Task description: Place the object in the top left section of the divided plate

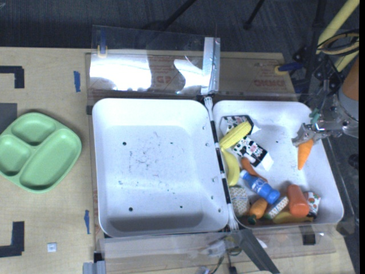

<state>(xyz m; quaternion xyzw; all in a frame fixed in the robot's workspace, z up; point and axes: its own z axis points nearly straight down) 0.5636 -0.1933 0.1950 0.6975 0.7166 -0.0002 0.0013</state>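
At three o'clock, the gripper (309, 131) jaws appear clenched on a carrot (305, 152) hanging point-down; the green divided plate (37, 151) lies far toward nine o'clock.

Orange carrot (305, 152) hangs point-down over right bin, top pinched in jaws. Green divided plate (37, 150) flat on table, far left.

Pale wooden bench (45, 221) with black corner marks and blue tape strips, dark grey carpet floor (68, 10) at the far side, black stand legs (188, 7) crossing it, glare on a clear plastic panel (148, 67)
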